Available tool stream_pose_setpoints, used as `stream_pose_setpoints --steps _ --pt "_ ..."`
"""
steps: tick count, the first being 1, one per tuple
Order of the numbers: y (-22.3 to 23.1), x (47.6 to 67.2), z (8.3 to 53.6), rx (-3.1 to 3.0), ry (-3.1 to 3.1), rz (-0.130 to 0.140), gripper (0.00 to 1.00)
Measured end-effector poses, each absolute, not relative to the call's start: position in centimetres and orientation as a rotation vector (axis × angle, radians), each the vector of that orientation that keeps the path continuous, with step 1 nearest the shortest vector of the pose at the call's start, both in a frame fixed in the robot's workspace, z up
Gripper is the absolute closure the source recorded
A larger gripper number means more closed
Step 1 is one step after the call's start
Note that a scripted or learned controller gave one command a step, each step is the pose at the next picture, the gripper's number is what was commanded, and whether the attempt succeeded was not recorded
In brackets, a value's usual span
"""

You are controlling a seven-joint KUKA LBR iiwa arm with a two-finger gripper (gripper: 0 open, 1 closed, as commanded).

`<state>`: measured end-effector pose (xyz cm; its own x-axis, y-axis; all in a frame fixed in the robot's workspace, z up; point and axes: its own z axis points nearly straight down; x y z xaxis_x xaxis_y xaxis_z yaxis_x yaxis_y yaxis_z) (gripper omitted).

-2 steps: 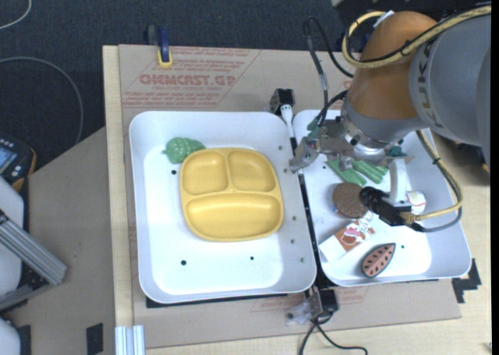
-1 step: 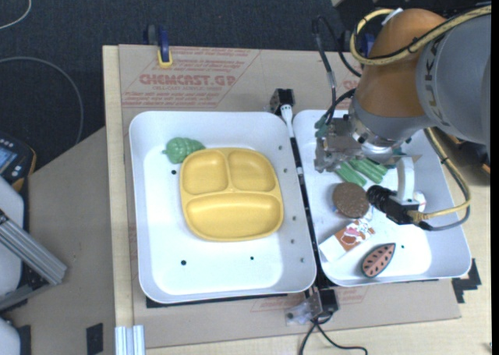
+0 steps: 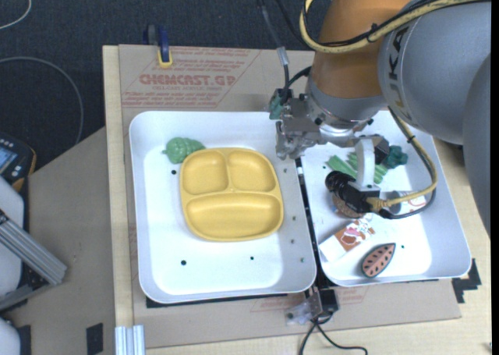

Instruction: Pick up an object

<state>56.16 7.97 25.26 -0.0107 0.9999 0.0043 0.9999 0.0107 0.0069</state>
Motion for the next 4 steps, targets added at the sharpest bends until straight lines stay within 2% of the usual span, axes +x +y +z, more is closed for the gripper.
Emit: stream_pose_setpoints --steps 1,2,3,4 --pt "11.8 50.4 35.6 2.213 2.227 0.012 1.00" --pt "11.6 50.7 36.1 2.218 2.222 0.003 1.00" --pt "18.9 47.6 25.2 2.219 2.235 -0.015 1.00" --pt "14.8 48.6 36.5 2.220 2.214 0.015 1.00"
